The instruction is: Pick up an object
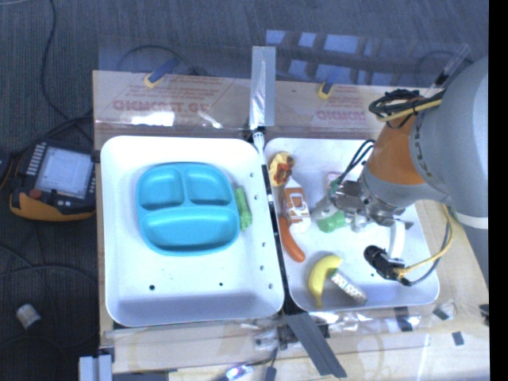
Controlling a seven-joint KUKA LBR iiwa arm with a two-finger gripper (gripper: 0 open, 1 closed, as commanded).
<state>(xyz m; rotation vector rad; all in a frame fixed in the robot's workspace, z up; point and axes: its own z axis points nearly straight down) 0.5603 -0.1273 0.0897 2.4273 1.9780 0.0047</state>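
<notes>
The jaws [337,213] sit low in the right bin [425,292] over a small green block [330,221] — whether they grip it I cannot tell. Just below them lies a smooth curved banana [319,275]; to their left a glossy orange carrot [290,240], and beyond the divider a moulded blue plastic tray [188,207].

A thick grey arm [468,145] wears 1 orange band [394,159], with black and yellow cables [401,101] looped alongside.
</notes>
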